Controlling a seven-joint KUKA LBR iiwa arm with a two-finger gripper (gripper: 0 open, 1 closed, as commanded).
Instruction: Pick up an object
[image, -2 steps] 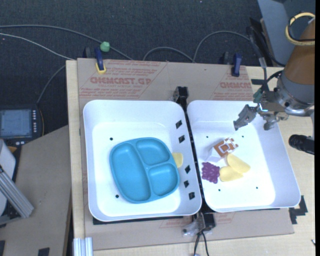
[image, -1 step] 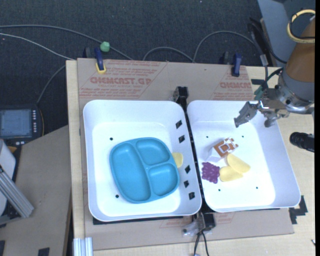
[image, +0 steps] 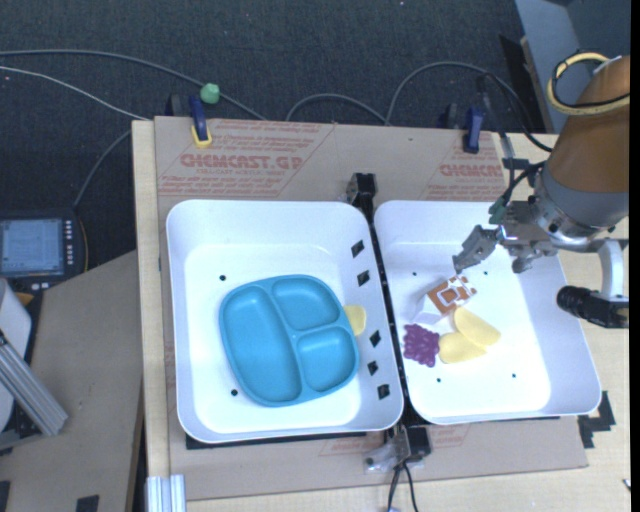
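Just below the tool (image: 470, 256), an orange-and-white toy (image: 451, 295).

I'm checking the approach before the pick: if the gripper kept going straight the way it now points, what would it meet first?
Most likely the orange-and-white toy, just below-left of the gripper in the right bin. Depth is unclear from above, so it might pass beside it.

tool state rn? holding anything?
Tool: open, nothing between its fingers, poised over the right bin just above the orange-and-white item.
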